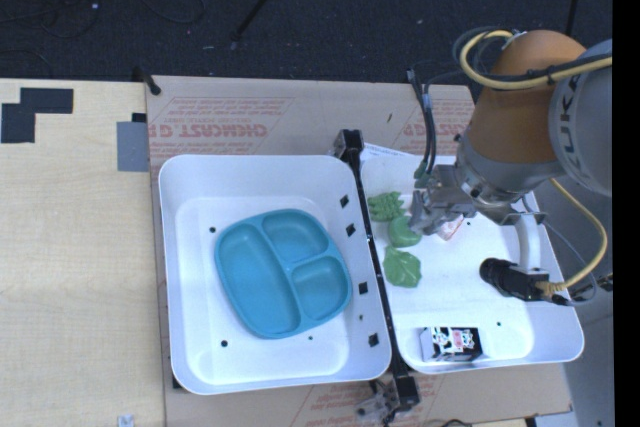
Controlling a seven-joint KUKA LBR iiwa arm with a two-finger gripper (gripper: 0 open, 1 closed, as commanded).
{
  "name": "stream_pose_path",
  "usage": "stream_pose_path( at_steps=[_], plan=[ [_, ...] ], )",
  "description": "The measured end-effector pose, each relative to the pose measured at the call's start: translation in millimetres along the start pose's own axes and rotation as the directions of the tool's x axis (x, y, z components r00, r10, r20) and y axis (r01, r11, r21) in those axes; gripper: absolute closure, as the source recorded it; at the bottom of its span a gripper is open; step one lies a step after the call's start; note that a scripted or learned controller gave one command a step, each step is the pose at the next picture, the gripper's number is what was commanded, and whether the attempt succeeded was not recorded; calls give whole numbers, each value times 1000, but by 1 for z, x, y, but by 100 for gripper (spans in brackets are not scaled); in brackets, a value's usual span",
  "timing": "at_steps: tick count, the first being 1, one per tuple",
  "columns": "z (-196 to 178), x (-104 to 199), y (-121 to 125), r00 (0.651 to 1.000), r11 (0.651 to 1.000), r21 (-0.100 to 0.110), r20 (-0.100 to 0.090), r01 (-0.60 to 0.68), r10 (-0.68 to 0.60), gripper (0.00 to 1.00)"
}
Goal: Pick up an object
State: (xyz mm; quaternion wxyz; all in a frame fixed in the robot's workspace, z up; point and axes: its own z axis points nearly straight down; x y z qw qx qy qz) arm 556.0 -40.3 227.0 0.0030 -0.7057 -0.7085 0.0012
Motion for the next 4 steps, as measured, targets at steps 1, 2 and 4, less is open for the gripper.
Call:
stream_pose_path(
  at_steps=[1,2,4],
  plan=[
    [4,47,-26,1000,1000,0,0,-1,1,100],
    [5,88,-37,1000,1000,0,1,0,0,100],
    [-5,139,-43,1000,1000,-2,3,-3,3,0]
  ],
)
